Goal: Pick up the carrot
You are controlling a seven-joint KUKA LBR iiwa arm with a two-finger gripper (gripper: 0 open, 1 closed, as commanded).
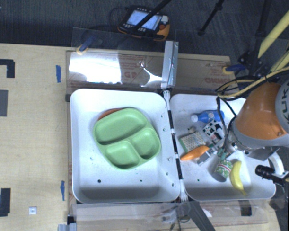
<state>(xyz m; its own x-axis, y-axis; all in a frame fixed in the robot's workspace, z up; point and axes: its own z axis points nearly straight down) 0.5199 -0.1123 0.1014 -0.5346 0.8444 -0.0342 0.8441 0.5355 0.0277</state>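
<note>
— Orange carrot (194, 153): location?
— Right bin (255, 188), left part, lying beside the banana (236, 175) and a can (222, 169).
— Jaws (218, 147)?
— Over the clutter; state cannot be told.

An orange carrot (194, 153) lies in the right bin (260, 190), center frame, beside a banana (237, 175); a green divided plate (127, 137) fills the left bin (82, 148).

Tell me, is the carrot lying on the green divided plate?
No, the carrot lies in the right bin, while the green plate sits in the left bin.
</note>
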